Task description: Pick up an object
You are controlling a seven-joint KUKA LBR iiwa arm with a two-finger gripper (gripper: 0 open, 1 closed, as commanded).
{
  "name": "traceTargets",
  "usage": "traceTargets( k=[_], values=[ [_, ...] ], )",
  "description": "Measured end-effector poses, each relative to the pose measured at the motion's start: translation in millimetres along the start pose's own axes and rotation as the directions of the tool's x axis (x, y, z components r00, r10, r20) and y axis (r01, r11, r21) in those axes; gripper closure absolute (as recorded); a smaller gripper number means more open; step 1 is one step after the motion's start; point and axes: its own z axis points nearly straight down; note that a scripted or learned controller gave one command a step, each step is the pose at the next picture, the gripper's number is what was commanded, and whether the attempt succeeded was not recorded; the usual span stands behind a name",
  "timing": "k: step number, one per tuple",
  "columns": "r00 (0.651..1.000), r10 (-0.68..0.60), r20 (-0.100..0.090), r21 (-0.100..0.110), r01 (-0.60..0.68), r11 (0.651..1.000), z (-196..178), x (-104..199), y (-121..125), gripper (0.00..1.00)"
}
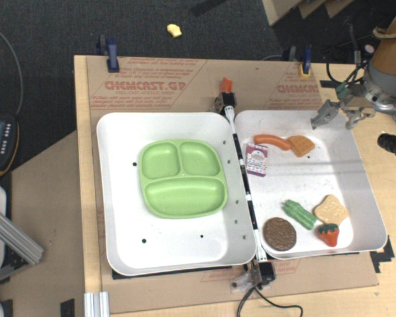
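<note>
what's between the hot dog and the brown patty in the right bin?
In the camera view, mostly bare white bin floor between hot dog and brown patty. The small pink packet sits just left of that line.

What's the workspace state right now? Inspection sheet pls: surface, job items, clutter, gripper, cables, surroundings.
Surface: bench bears left bin and right bin side by side.
Job's things: right bin holds sausage, toast piece, purple packet, green vegetable, brown patty, bread slice, strawberry.
Clutter: green divided plate in left bin, nothing on it.
Grippers: gripper over right bin's far right corner, jaws apart, holding nothing.
Cables: black cable at near edge; blue clamps at far edge.
Surroundings: yellow scrap on dark floor.
</note>
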Motion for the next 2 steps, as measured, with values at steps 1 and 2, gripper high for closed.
traceTargets(
  k=[1, 2],
  values=[
    [1.0, -0.003, -0.004, 0.005, 0.003, 1.0, 37.0, 50.5, 5.5, 0.0],
    [1.0, 0.002, -0.002, 0.006, -0.002, 1.0, 82.1, 33.3, 4.1, 0.0]
  ],
)
